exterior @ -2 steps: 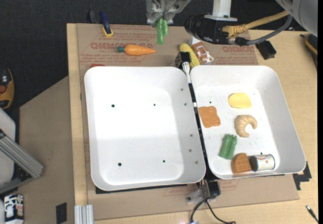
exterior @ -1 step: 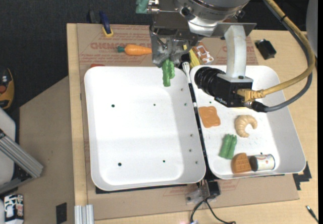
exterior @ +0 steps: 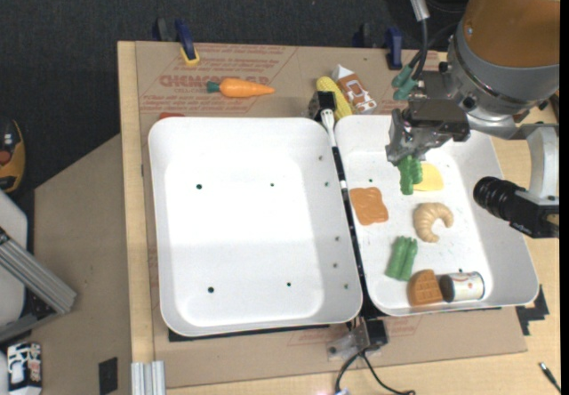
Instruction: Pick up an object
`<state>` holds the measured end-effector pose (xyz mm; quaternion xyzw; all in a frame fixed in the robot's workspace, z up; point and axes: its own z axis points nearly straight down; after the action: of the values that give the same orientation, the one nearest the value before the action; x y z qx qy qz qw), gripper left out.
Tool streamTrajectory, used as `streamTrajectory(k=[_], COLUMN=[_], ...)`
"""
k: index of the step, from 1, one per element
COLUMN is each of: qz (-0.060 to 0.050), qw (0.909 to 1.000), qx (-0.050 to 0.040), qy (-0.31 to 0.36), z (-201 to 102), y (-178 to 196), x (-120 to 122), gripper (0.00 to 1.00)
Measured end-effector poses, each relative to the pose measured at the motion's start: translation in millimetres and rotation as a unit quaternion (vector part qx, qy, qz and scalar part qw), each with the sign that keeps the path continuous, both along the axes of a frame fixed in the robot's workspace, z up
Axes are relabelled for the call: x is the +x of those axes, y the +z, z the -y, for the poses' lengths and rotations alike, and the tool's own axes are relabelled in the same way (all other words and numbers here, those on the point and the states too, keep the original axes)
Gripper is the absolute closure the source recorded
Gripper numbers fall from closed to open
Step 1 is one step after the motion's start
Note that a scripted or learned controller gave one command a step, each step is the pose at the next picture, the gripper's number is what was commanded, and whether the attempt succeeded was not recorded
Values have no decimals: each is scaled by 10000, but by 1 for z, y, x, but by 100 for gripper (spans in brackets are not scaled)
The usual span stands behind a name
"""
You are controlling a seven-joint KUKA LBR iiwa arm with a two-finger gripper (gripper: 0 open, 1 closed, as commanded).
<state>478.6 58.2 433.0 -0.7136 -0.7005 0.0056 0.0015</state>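
Observation:
My gripper [exterior: 406,160] hangs over the far middle of the right bin [exterior: 507,246]. A small green toy vegetable [exterior: 409,180] sticks down from between the fingertips, upright, and the gripper is shut on its top end. A flat yellow piece [exterior: 431,177] lies just right of it on the bin floor. Nearer the front lie an orange square toast [exterior: 368,205], a tan croissant [exterior: 433,221], a second green piece [exterior: 401,257], a brown cookie [exterior: 424,287] and a small can [exterior: 464,286].
The left bin [exterior: 164,206] sits beside the right one, their rims touching. Behind the bins on the cardboard lie a carrot [exterior: 242,89], a corn cob [exterior: 330,89] and a snack pack [exterior: 356,93]. A black fixture [exterior: 511,199] juts in at right.

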Motion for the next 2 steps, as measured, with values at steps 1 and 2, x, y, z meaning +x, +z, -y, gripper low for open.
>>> streamTrajectory(k=[1,2], qz=[59,63], qw=[9999,9999], qx=[40,46], qy=[134,144], z=[-85,-167], y=[5,15], x=[0,0], gripper=[100,100])
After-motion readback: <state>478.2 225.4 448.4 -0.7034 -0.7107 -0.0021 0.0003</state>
